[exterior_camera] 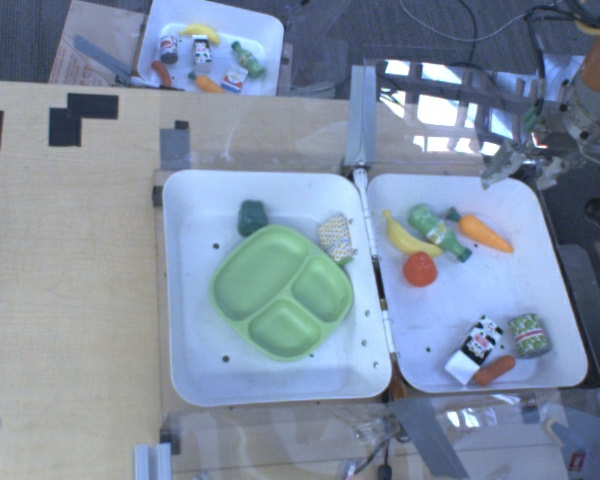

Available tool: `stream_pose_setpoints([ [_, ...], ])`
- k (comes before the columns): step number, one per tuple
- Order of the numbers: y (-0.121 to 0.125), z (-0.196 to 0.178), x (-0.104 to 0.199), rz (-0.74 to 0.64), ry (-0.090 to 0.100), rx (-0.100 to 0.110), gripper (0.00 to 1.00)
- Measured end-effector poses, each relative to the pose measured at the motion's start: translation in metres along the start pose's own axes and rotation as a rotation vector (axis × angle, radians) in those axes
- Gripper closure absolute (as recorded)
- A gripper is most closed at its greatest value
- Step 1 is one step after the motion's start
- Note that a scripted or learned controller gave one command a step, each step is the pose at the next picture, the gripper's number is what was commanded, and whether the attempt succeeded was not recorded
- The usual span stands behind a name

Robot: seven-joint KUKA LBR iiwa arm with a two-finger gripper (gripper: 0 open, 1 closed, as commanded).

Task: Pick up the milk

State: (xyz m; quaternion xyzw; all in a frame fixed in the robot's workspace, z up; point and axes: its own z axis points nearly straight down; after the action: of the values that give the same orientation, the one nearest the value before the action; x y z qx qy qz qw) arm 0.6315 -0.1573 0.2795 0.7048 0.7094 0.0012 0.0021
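A: Where is the milk carton point(476, 349) seen?
B: It is found low in the right bin point(540, 268), lying tilted, touching a red sausage point(494, 370), beside a green can point(528, 335).
A: And the jaws point(525, 163)?
B: They are seen at the upper right, over the bin's far rim. Whether they are open or closed cannot be told; nothing is seen held.
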Motion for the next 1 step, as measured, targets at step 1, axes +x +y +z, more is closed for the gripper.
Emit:
stream_pose_setpoints([
  [1,-0.0433,0.0483,-0.0479,-0.094,-0.001,0.0,0.0],
])
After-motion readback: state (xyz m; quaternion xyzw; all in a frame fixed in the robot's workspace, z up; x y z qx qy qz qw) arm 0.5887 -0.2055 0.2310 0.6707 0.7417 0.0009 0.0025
